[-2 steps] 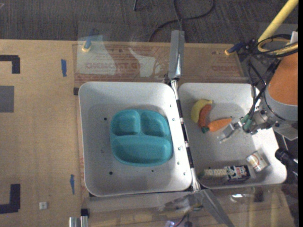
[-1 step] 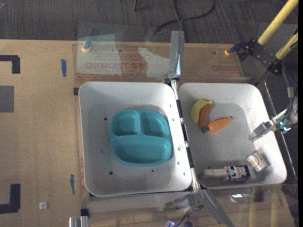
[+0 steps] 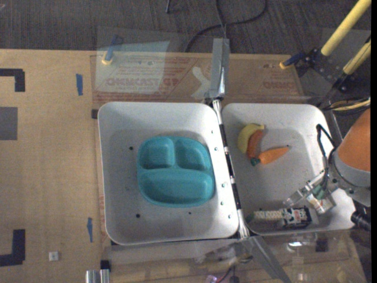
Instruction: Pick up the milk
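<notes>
The milk (image 3: 281, 216) is a small white carton with dark print at its right end. It lies on its side along the front wall of the right bin (image 3: 277, 181). My gripper (image 3: 307, 197) hangs just above and to the right of the carton's right end, reaching in from the right under the orange-banded wrist (image 3: 358, 149). Nothing shows lifted off the bin floor.
A yellow banana (image 3: 247, 135) and an orange carrot (image 3: 272, 155) lie together at the back of the right bin. The left bin (image 3: 118, 175) holds a teal compartment plate (image 3: 174, 170). A metal divider (image 3: 227, 170) separates the bins.
</notes>
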